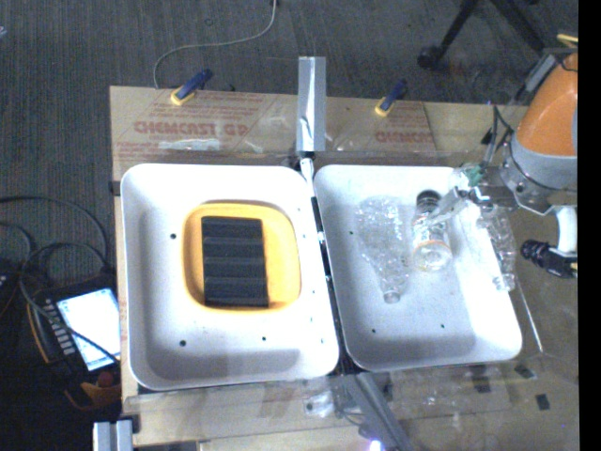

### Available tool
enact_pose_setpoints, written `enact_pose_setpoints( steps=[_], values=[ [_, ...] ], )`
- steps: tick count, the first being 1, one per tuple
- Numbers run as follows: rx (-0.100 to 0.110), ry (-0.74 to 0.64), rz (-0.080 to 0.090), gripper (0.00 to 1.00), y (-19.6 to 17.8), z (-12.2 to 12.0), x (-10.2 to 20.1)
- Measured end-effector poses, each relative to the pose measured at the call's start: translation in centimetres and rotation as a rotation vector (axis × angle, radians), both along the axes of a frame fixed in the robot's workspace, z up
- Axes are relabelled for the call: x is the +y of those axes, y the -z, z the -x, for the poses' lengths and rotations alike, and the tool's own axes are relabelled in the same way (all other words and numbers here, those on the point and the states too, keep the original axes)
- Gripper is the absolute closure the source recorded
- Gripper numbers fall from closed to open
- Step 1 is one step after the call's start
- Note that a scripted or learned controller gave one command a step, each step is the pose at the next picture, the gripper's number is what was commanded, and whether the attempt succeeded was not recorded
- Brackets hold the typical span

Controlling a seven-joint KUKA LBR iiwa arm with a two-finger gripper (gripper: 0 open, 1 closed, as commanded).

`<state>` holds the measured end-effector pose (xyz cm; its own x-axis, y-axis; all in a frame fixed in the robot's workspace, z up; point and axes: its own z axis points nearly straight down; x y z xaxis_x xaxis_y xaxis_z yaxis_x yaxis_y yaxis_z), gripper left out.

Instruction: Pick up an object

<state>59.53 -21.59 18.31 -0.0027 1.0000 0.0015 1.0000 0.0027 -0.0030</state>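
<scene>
The right bin [441, 336] holds clear plastic things. A crumpled clear wrapper [381, 240] lies left of its middle. Beside it lies a clear bottle [432, 238] with a dark cap [428, 198] pointing to the back. Another clear strip [503, 244] rests along the right wall. My gripper [477, 190] hangs over the bin's back right corner, just right of the bottle's cap end, below the grey wrist and the orange band [552, 113]. I see nothing held in it. In the left bin [150, 327], a yellow dish [286, 252] carries a black ribbed block [235, 261].
The divider between the bins [321, 252] runs down the middle. A metal post [311, 101] stands behind the bins, with two blue-and-yellow clamps [191, 85] on the back board. Cables and a lit device [86, 325] lie on the floor to the left.
</scene>
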Motion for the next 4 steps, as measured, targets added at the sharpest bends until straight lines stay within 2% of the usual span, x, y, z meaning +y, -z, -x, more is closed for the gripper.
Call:
enact_pose_setpoints(
  steps=[1, 2, 3, 4],
  values=[
    [-0.015, -0.195, 0.002, 0.00, 7.6, -1.1, -0.2],
    [-0.001, -0.224, 0.000, 0.00, 5.7, -0.4, 6.9],
    [-0.033, -0.279, 0.016, 0.00, 7.9, -1.1, 3.9],
    [-0.036, -0.278, 0.015, 1.00, 7.0, -1.1, 4.0]
  ],
)
